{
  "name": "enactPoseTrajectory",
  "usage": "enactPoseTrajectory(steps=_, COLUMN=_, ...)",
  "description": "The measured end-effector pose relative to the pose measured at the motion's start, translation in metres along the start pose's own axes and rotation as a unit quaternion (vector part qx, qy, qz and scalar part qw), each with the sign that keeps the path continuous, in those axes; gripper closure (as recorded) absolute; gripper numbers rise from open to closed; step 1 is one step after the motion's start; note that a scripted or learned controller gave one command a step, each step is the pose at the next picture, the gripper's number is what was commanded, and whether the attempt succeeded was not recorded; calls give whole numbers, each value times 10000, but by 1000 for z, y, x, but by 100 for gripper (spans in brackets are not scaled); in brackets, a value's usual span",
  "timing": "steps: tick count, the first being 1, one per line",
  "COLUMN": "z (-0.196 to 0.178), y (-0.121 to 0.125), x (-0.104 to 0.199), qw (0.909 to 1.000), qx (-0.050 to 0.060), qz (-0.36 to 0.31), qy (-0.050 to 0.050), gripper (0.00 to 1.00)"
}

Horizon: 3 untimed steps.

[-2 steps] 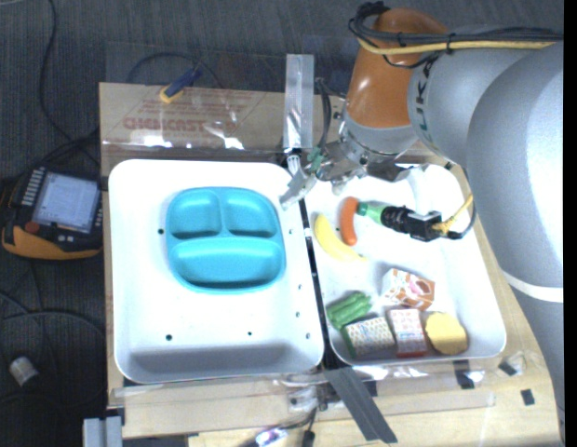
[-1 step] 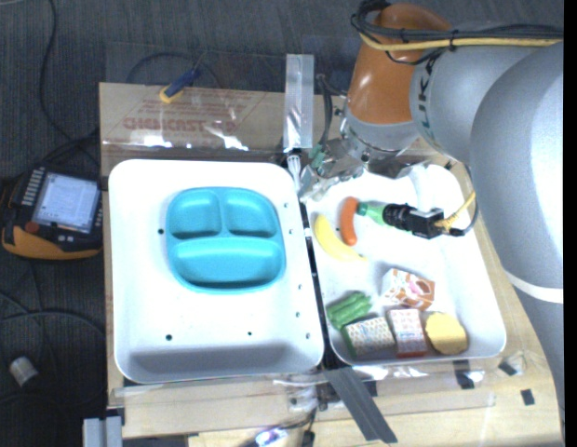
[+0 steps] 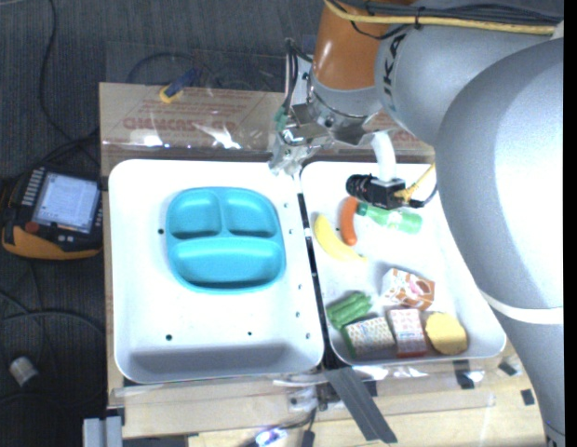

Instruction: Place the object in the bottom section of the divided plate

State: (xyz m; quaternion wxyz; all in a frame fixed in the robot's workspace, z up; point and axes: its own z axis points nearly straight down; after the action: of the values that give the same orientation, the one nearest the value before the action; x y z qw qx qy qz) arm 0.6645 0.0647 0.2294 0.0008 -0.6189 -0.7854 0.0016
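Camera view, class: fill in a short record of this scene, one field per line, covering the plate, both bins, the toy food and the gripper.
plate: blue divided plate, in the left bin, no food on it
plate sections: two small at the top, one wide at the bottom
right bin: holds banana, orange carrot-like piece, green vegetable, yellow piece, small boxes
gripper: at the far edge between the bins, nothing seen in it
task status: not yet done

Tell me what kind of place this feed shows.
Probably a robotics lab bench: two white bins side by side, a grey and orange arm, toy food, a blue divided plate and loose cables.
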Motion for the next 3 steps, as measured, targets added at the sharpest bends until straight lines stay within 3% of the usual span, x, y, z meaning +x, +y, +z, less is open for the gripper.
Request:
enactPoseTrajectory(steps=1, z=0, y=0, x=0, qw=10000, qx=2, qz=2, qy=-4, gripper=0)
enactPoseTrajectory(steps=2, z=-7, y=0, x=0, qw=10000, qx=22, qz=-6, qy=-14, gripper=100)
enactPoseTrajectory(steps=3, z=-7, y=0, x=0, qw=10000, qx=24, qz=-6, qy=-16, gripper=0)
